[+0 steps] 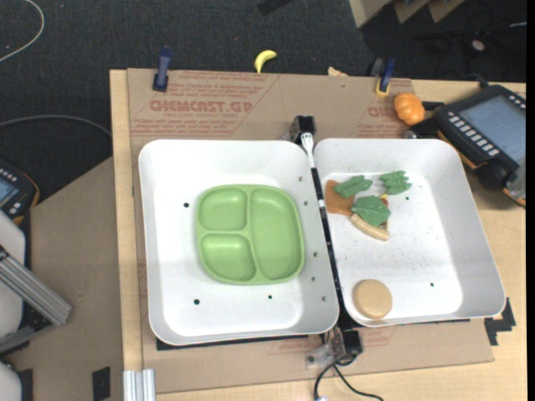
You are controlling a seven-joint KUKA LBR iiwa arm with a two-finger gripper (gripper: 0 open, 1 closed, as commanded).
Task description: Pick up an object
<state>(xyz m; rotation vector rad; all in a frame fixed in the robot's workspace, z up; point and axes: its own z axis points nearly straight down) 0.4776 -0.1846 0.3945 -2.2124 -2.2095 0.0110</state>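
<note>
- The left bin point(163, 249) holds one thing, a green plate point(251, 234) with three compartments, lying flat near the bin's middle with bare floor all round it.
- The plate is broad and shallow, so I judge it a poor first choice: a grasp would have to take its rim.
- The right bin point(443, 241) carries the smaller things. A cluster sits in its upper left part: a brown piece point(334, 200) close to the wall between the bins, a green leaf point(352, 185) touching it, a leafy tan piece point(372, 215) just below, and a second leaf point(394, 182) a little to the right.
- A tan disc point(372, 299) lies alone near the bin's front edge, well apart from the cluster.
- The disc looks the easiest pick: nothing touches it, though the front wall is near on one side.
- The cluster pieces touch or overlap, so a grasp there risks nudging a neighbour or catching two at once.
- Whether the pincer is apart or together, I cannot tell.
- Step in hand, as I judge it: the very start, with nothing lifted and every object resting on a bin floor.
- The next move calls for choosing a target, coming in over the right bin from the right, and descending straight over it with the pincer set wide enough to straddle it.
</note>
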